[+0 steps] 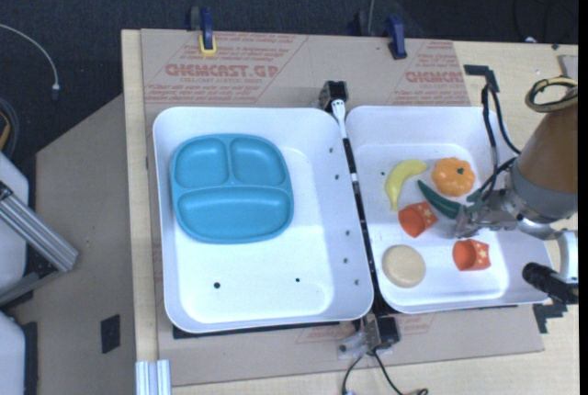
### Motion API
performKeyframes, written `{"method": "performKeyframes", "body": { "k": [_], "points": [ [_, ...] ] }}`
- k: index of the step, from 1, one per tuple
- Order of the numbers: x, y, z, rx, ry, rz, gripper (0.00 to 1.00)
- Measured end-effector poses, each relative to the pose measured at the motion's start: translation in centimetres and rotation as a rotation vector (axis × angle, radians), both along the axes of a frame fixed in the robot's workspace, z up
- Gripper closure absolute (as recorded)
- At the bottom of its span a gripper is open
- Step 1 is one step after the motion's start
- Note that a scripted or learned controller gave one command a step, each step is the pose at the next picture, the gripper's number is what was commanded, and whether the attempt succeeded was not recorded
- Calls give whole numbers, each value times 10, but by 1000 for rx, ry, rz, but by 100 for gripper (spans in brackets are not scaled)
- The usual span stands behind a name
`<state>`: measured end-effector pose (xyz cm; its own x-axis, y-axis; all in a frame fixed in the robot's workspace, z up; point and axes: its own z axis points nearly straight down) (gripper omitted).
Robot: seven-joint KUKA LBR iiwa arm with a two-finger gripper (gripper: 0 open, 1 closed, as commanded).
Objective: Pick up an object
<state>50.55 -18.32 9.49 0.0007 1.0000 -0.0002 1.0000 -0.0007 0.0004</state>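
Over on the right-hand bin [367,200], the arm's gripper [473,217] hangs low among a cluster of toy food: a yellow banana [402,179], an orange fruit [453,176], a dark green piece [438,200], two red pieces [417,220] [471,254] and a pale round disc [403,265]. Whether the jaws are open or closed I cannot tell. It seems poised between the green piece and the lower red one, probably choosing a target. Across in the left bin [312,292], a blue divided plate [232,188] lies alone.
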Motion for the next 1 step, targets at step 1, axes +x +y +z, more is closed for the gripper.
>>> {"method": "performKeyframes", "body": {
  "k": [1],
  "points": [
    [-1, 6, 49, -2, -5, 2, 100]
  ]
}}
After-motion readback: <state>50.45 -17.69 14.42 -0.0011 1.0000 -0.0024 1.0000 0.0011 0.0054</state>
